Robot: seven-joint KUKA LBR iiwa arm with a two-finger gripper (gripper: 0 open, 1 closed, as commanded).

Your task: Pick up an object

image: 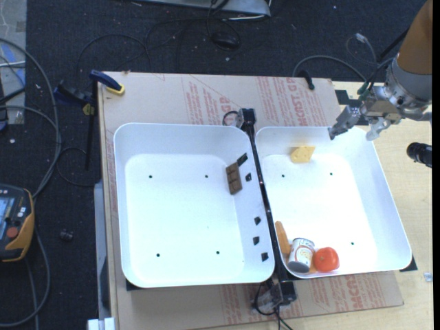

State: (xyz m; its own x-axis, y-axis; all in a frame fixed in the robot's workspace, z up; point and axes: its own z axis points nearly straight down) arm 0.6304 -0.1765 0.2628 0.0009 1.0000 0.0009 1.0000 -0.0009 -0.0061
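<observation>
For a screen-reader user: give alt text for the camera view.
The gripper hovers open over the right bin's far right corner, holding nothing. That bin holds a yellow chunk, carrot, can and tomato; the left bin holds a brown bar.

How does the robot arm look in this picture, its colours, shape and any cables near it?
The arm enters at the upper right: a thick rounded segment in orange, then a grey metallic wrist section below it. At its end sits the tool, a pale grey metal assembly with dark fingers pointing toward the right white bin. Thin dark cables run beside the wrist. No markings are readable.
</observation>
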